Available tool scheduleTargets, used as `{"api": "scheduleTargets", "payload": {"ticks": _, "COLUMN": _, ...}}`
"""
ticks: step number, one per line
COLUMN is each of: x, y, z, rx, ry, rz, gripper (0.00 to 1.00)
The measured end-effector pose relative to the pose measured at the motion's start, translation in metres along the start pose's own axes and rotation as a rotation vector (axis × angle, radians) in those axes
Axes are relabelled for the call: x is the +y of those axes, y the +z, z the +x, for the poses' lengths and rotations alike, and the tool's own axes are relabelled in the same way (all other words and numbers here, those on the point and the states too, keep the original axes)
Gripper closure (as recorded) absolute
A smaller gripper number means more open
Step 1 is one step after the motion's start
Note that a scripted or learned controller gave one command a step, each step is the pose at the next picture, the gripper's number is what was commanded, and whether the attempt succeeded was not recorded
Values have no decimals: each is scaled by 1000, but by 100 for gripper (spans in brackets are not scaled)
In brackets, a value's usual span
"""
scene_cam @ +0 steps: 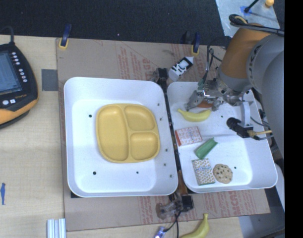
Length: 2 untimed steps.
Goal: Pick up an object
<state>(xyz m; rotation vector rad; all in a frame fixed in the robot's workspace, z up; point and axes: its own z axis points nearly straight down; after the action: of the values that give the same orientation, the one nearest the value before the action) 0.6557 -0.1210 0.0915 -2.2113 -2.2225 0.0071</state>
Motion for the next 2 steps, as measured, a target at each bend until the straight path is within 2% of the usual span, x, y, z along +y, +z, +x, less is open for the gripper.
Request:
{"api": "scheduleTargets", "payload": {"ticks": 1, "x": 0, "y": 0, "z": -12, "rx": -2, "ry": 2, "rz": -5, "gripper": 0}}
{"api": "scheduleTargets", "payload": {"ticks": 2, "x": -1, "y": -11, "z": -13, "rx": -1, "ry": 0, "rz": 3, "gripper": 100}}
